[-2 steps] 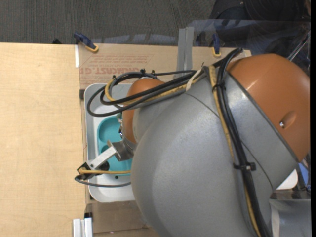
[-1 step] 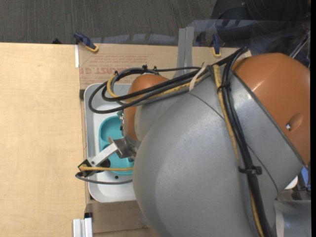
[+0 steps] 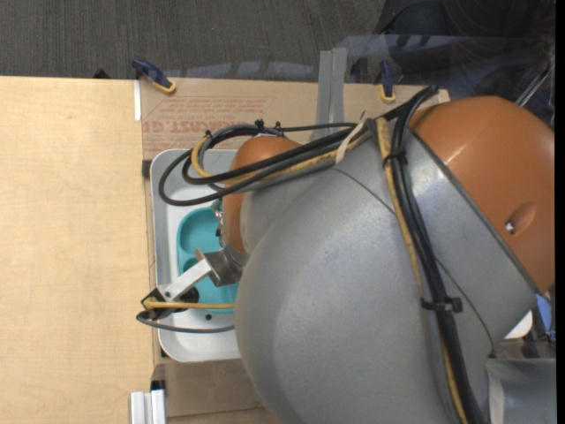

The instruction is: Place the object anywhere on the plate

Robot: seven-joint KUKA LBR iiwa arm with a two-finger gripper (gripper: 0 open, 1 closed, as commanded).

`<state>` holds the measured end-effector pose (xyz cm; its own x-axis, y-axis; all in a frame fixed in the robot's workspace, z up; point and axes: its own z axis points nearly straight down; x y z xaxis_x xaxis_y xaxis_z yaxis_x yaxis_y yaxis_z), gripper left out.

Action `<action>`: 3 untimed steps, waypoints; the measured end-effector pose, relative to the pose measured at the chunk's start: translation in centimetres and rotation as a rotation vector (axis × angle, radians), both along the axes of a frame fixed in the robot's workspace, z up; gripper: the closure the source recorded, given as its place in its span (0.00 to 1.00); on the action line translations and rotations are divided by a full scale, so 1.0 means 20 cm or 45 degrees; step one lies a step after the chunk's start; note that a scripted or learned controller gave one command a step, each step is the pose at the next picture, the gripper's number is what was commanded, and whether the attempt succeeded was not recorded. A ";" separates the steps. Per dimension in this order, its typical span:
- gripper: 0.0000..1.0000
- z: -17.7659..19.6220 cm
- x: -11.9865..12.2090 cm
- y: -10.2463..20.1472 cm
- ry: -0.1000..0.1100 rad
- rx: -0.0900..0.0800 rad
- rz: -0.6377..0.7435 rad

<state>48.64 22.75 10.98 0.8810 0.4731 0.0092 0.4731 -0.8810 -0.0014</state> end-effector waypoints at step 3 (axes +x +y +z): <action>0.00 0.34 0.62 -0.01 0.011 -0.007 -0.380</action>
